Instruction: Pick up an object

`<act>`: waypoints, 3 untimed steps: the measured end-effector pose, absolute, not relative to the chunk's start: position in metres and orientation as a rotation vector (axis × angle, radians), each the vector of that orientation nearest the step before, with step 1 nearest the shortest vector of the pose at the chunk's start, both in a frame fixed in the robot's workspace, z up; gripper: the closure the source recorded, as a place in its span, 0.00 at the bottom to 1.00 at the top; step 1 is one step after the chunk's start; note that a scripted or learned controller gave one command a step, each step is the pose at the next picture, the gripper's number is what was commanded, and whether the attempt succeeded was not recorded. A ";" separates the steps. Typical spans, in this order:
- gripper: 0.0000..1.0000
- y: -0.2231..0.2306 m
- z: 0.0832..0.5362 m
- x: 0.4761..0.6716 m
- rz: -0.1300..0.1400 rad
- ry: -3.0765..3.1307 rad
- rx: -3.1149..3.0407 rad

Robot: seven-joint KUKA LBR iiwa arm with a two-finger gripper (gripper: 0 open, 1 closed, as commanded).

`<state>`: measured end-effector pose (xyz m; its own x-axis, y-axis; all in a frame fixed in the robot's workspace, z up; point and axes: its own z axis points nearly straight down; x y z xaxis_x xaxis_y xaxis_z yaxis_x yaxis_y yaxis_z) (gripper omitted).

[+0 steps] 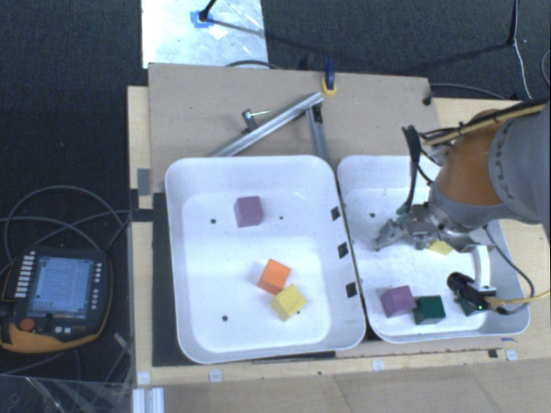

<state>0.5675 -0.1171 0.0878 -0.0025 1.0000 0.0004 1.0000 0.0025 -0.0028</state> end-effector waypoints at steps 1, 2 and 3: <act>1.00 -0.118 0.101 0.569 -0.004 -2.228 -2.219; 1.00 -0.119 0.166 0.569 -0.007 -2.231 -2.222; 1.00 -0.119 0.209 0.570 -0.006 -2.231 -2.220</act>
